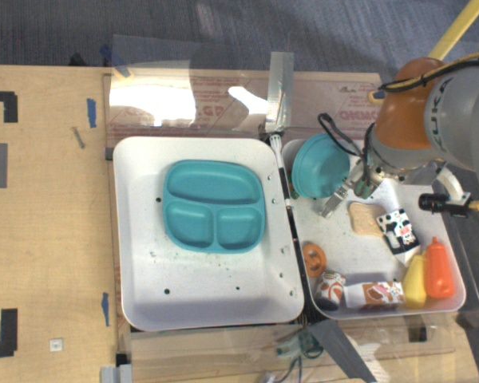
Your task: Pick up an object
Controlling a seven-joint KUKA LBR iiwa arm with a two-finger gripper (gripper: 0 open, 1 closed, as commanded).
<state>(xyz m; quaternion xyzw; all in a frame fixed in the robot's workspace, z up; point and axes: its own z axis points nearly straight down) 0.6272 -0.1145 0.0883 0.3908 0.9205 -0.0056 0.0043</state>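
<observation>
In the far left corner of the right shallow white bin: a teal round plastic bowl, tipped on edge, close against the wall shared with the neighbouring bin. Just right of its rim: the two-finger gripper, under the grey arm with the orange band. Cannot tell how far open the claw is, nor whether it has hold of the rim.

Bare floor in the middle of that bin, near side of the gripper. Just right of the gripper: a tan flat bread-like piece; beside it a small black-and-white printed box.

Crowded along the near wall, left to right: an orange ring, a white-and-orange ball, a white tube with a brown label, a yellow banana-shaped toy and an orange bottle, the last two touching. Little room there.

Centred in the left shallow white bin: a teal three-compartment plastic plate, with open white floor on all sides.

Along the far side: a cardboard strip with red print, too faint to read. Dark letters on the arm, only partly seen. Print on the box and tube too small to make out.
</observation>
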